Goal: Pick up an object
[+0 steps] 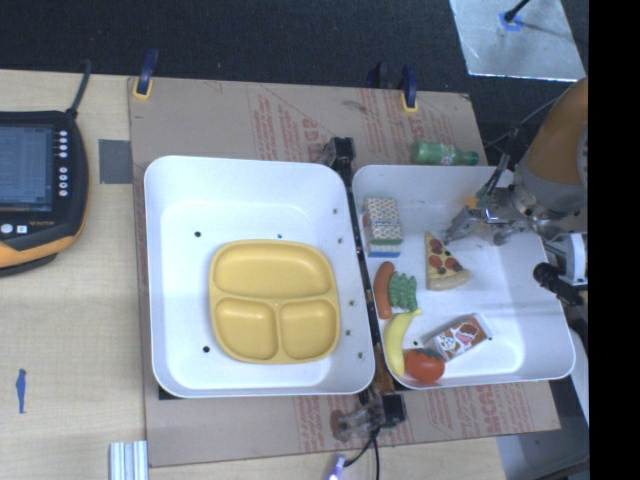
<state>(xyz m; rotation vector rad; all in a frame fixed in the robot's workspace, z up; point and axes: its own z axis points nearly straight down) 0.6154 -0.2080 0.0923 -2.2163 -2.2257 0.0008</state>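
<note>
A light wooden desk carries a sheet of brown cardboard printed with faint red writing too small to read; blue clamps pin its far edge. Beyond the desk lies dark carpet, with a pale square patch at the far right.

Nearest in the right bin are a red tomato touching the lower end of a yellow banana, and just beside them a small snack packet in brown and white, its label illegible. Farther in, a sausage lies against a green leafy vegetable, with a pizza slice to their right. Farther still sits a small box by the bin's left wall.

The left bin holds a yellow divided tray with three compartments.

The gripper hangs low over the far part of the right bin, just beyond the pizza slice; whether its fingers are spread or together cannot be told.

Outside the bins, a green bottle lies on the cardboard, and a teach pendant rests at the desk's left edge.
</note>
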